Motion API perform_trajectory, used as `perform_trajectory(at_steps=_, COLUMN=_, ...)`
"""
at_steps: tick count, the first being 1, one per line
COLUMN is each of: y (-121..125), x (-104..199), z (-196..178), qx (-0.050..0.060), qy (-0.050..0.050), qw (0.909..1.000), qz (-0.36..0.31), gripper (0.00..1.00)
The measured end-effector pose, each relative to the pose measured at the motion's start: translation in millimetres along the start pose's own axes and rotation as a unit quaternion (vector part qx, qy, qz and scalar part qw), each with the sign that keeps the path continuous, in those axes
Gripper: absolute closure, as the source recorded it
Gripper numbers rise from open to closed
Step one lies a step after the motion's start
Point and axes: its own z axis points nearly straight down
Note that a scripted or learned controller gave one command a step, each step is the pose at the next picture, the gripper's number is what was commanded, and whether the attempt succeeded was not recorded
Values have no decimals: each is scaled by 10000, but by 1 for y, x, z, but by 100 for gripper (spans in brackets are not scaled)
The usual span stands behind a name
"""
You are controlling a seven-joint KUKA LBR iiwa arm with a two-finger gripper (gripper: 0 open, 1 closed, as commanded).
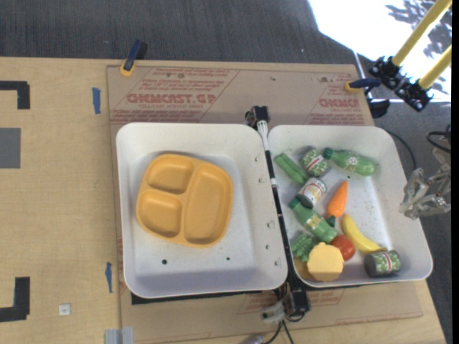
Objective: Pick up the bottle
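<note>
The hand (423, 196) hovers outside the right bin's (401, 160) right edge, its state unreadable. A green bottle (351, 161) lies at that bin's far side.

Two green bottles lie in the right bin (409, 192). The first bottle (351, 162) lies on its side near the far wall, with a white label around its middle. The second bottle (314, 221) lies on its side near the bin's left wall, slanted, with a yellow-patterned label around its body.
</note>
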Motion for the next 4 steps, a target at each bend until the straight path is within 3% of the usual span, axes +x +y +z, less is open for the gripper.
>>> perform_trajectory(at_steps=1, y=6, x=11, z=101, qx=-23, qy=13, qw=9934, qz=-1144, gripper=100)
perform_trajectory(at_steps=2, y=1, x=2, z=6, qx=-4, qy=-5, qw=9687, qz=-2484, gripper=100)
perform_trajectory(at_steps=3, y=11, x=22, z=107, qx=-22, qy=2, qw=9255, qz=-3788, gripper=100)
perform_trajectory(at_steps=4, y=11, x=24, z=14, qx=-15, qy=-4, qw=8419, qz=-5396, gripper=100)
